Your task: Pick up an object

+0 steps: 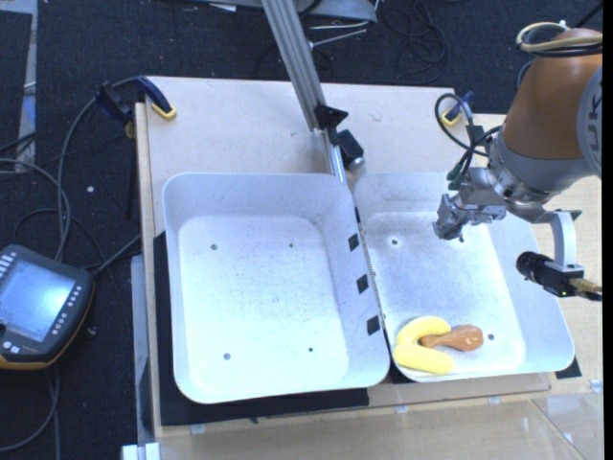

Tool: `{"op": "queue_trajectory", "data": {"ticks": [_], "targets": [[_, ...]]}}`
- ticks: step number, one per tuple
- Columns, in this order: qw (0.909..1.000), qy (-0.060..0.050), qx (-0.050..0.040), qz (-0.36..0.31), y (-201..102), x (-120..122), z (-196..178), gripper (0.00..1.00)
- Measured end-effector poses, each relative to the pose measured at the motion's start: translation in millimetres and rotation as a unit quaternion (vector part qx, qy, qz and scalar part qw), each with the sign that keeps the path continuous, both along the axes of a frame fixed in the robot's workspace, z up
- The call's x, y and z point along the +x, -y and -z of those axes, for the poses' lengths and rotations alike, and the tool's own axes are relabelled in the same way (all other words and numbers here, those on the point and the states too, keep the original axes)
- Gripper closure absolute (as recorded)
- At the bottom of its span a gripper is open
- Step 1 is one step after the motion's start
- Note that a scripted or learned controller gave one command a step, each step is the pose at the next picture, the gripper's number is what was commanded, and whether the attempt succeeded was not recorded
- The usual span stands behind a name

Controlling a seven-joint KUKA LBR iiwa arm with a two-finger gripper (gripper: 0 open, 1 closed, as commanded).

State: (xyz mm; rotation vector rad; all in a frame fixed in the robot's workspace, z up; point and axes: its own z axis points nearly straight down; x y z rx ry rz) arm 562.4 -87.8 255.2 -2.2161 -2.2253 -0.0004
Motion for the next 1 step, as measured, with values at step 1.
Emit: {"op": "queue_trajectory", "data": {"ticks": [1], "targets": [[1.0000, 0.000, 0.0000, 0.000, -49.9, 6.6, 13.9, 1.00]]}}
